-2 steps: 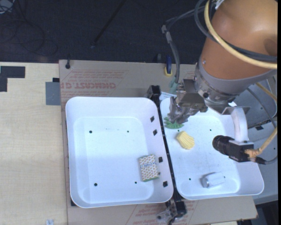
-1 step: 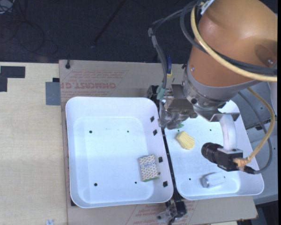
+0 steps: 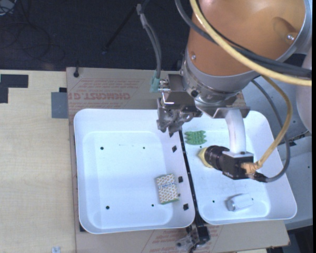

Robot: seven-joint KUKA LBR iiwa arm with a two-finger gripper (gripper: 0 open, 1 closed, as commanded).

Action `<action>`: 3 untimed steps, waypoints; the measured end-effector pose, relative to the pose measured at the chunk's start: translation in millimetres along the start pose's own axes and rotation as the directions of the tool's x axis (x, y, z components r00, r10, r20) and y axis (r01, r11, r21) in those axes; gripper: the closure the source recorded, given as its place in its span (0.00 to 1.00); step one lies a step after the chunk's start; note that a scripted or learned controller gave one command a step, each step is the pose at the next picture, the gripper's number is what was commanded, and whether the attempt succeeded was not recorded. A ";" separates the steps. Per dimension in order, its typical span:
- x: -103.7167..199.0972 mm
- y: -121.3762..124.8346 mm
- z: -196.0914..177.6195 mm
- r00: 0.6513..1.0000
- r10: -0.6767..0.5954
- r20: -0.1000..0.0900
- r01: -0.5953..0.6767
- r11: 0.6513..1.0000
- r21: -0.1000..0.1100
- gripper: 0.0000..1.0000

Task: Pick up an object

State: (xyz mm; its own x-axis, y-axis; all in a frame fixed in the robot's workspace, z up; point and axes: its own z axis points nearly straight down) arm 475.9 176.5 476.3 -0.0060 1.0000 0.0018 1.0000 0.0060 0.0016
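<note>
A small flat packet [image 3: 167, 188] with a green-and-white pattern lies in the left bin [image 3: 95, 141], near its near right corner. The right bin [image 3: 274, 194] holds a green ridged piece [image 3: 195, 136] at its far left, a yellow thing [image 3: 203, 156] partly hidden behind the arm, and a pale grey cylinder [image 3: 238, 202] near the front. The gripper [image 3: 171, 121] hangs over the divide between bins; whether it is clenched I cannot tell

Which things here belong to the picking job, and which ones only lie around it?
Job:
- gripper, above the bins' shared edge
- patterned packet, left bin
- green ridged piece, right bin
- yellow item, partly hidden
- pale cylinder, right bin

Around:
- left bin and right bin
- cardboard sheet
- wooden bench
</note>
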 end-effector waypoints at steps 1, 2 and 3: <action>48.6 62.9 -63.4 1.000 0.001 0.000 -0.001 1.000 -0.002 1.00; 66.8 69.6 -60.2 1.000 0.004 0.004 -0.004 1.000 0.005 1.00; 66.1 41.0 -60.9 1.000 0.004 0.004 -0.004 1.000 0.007 1.00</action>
State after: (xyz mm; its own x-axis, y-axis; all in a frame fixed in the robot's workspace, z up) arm 516.4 242.8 537.4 -0.0019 1.0000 -0.0020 1.0000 0.0019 -0.0056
